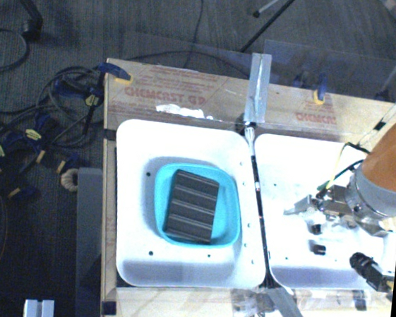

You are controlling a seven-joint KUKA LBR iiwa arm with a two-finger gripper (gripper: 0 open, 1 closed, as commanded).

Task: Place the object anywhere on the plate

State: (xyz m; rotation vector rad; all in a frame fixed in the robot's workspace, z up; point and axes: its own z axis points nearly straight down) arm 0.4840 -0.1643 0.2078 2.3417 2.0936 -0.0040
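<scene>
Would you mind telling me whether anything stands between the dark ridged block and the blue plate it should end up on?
Nothing visible does: the dark ridged block already lies on the blue plate in the left bin. The pincer sits over the right bin, apart from both.

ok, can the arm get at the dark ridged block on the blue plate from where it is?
Probably yes. The block lies flat and uncovered on the plate in the left bin, nothing over it. The tool is over the right bin; between them sits the low rim where the bins meet.
</scene>
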